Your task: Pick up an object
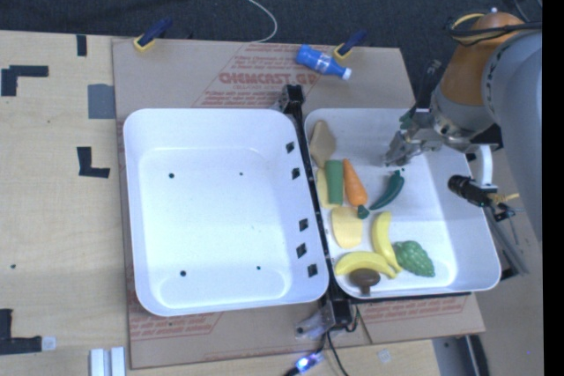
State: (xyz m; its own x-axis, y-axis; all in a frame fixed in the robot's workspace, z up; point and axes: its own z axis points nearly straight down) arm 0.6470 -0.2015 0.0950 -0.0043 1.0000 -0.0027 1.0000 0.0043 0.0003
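The right bin holds several toy foods: an orange carrot, a green pepper, a light green piece, a tan piece, a yellow block, two bananas, a green broccoli-like piece and a brown piece. My gripper hangs over the bin's upper right part, just above and right of the green pepper. Nothing shows between its fingers.
The left bin lies beside the right one, with black clips along the shared wall. A blue bottle lies on the cardboard behind the bins, with blue-yellow clamps at its back edge. The arm enters from the right.
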